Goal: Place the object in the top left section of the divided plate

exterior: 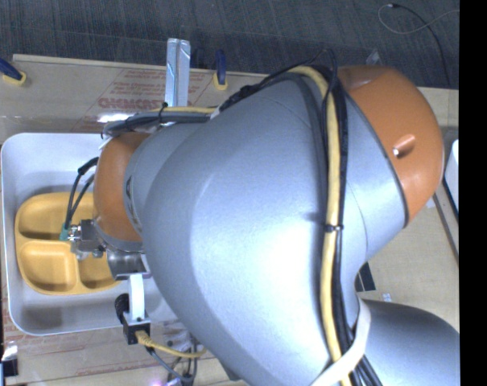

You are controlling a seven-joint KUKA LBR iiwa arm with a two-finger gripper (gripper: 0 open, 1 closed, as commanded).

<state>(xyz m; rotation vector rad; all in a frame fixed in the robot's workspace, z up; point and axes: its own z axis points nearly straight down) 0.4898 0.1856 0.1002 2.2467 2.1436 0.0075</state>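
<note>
The grey arm with its orange band covers the gripper over the yellow plastic divided plate in the shallow white bin. Red print on cardboard beyond the wrist is unreadable.

Printed matter: red lettering on the cardboard sheet lining the surface above the white bin; seen at a slant, too faint to read.

One fixed overhead cam, slanted down at bench, v. close to arm reaching from right.
</note>
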